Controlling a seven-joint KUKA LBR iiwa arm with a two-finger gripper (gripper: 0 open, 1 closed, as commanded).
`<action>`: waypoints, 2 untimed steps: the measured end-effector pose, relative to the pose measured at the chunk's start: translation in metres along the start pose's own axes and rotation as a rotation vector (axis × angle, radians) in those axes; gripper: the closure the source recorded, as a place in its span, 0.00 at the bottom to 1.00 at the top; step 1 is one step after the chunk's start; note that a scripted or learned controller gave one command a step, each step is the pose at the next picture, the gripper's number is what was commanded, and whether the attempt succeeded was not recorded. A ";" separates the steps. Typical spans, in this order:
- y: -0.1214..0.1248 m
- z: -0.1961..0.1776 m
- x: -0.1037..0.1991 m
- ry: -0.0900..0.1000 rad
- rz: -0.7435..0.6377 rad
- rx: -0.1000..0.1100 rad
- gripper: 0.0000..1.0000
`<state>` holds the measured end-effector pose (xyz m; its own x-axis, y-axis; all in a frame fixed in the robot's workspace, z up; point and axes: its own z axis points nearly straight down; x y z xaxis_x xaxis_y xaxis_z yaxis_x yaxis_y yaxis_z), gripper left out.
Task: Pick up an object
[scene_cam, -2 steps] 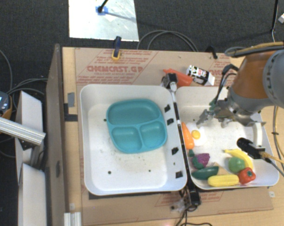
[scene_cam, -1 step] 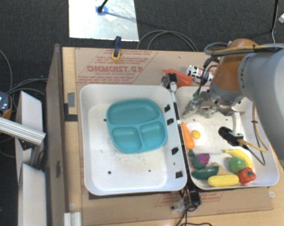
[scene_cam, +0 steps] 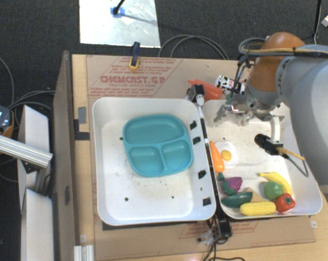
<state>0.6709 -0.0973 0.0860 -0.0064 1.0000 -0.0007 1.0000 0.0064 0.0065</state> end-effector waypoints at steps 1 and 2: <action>-0.002 0.001 0.006 0.000 0.000 0.003 0.00; -0.002 0.001 0.003 -0.001 0.003 0.003 0.00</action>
<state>0.6692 -0.0941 0.0853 -0.0030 1.0000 -0.0013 1.0000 0.0030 0.0032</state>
